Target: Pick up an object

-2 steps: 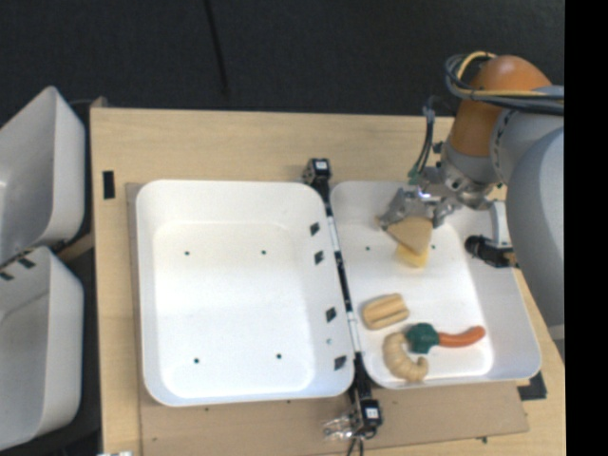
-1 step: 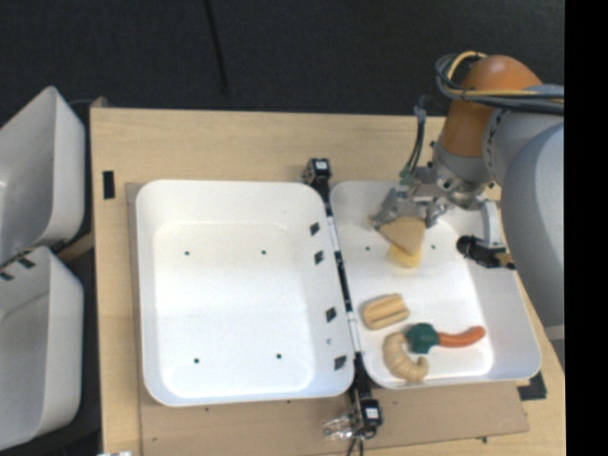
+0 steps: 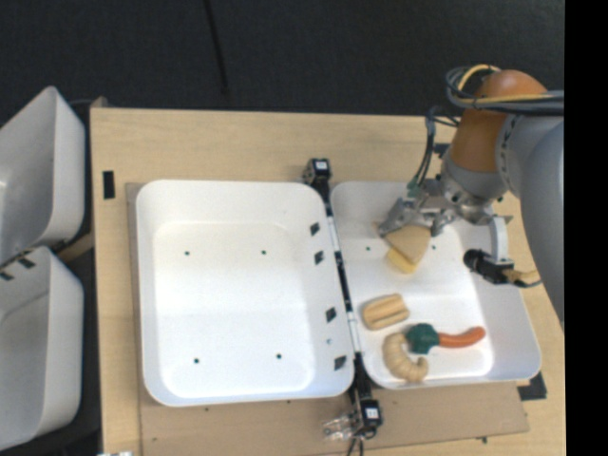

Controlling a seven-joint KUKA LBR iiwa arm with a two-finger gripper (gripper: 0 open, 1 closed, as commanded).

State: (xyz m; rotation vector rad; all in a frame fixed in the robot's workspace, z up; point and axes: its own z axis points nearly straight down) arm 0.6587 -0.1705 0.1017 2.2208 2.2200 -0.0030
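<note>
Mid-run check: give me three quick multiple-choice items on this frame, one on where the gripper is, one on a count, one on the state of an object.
1. Where is the gripper?
A. Over the left bin
B. Over the right bin, at the yellow wedge
C. Off the bench

2. How many items lie in the right bin?
A. Two
B. Four
C. Six

3. How does the carrot lie?
A. Flat on the bin floor
B. Lifted by the arm
C. Standing on end in the left bin

Answers:
1. B: the gripper sits at the top of the yellow wedge, in the right bin's upper part.
2. B: yellow wedge, bread roll, croissant and carrot.
3. A: it rests on the floor near the croissant, away from the gripper.
</note>
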